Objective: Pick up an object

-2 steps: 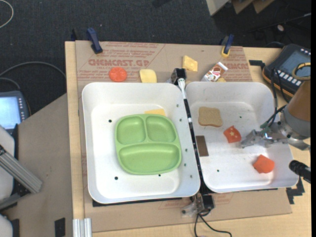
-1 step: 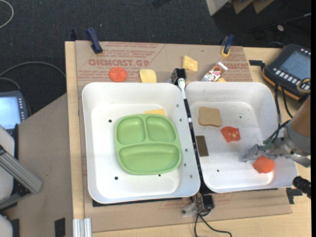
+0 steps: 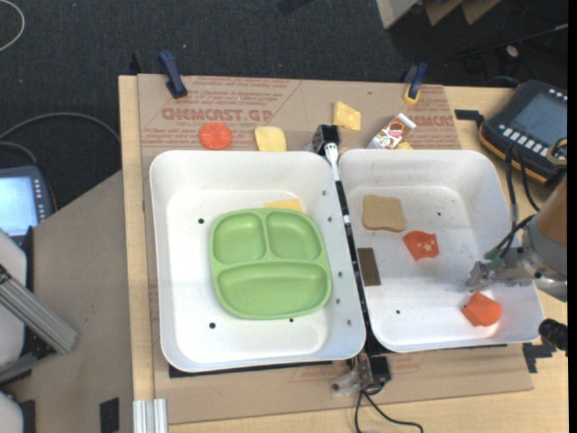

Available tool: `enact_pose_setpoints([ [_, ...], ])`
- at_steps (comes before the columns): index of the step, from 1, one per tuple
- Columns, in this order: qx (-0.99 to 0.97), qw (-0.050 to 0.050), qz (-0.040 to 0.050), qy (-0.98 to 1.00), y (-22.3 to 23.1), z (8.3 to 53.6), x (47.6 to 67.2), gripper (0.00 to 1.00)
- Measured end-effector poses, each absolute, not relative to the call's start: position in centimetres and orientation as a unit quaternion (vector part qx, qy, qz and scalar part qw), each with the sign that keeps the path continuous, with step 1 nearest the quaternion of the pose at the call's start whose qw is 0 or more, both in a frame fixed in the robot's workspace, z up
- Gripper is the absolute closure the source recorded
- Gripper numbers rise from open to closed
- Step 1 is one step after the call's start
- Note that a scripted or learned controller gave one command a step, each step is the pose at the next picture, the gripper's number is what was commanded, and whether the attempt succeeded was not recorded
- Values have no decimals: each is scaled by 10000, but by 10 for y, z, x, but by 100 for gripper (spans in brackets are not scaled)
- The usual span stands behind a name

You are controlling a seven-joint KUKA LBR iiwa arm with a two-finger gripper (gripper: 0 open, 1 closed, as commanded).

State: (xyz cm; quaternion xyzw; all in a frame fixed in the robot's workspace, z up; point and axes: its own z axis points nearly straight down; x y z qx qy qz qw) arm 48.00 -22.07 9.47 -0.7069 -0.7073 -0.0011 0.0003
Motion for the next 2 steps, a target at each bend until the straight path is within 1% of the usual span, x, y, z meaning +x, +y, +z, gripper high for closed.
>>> enact_pose_setpoints([
  [1, -7068, -53, -16, -7074, -225, 194, 481, 100],
  [2, -7071, -9, -1, -7072, -224, 188, 480, 0],
])
